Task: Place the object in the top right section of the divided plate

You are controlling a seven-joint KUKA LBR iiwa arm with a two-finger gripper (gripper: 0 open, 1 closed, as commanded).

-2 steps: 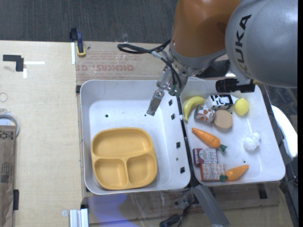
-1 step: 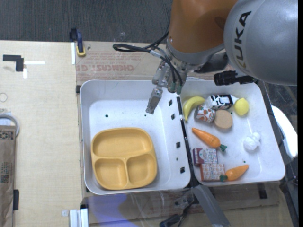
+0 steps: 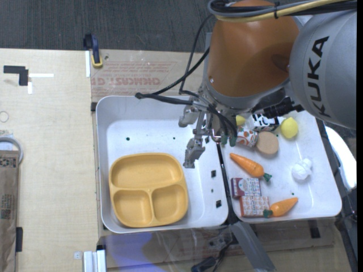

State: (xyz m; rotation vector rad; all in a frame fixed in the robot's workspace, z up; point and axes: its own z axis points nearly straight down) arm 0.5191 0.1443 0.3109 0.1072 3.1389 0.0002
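Two white bins [image 3: 108, 152] sat side by side; the gripper [image 3: 195, 143], whether holding anything I couldn't tell, hung just right of the yellow plate [image 3: 148, 190], above its upper edge.
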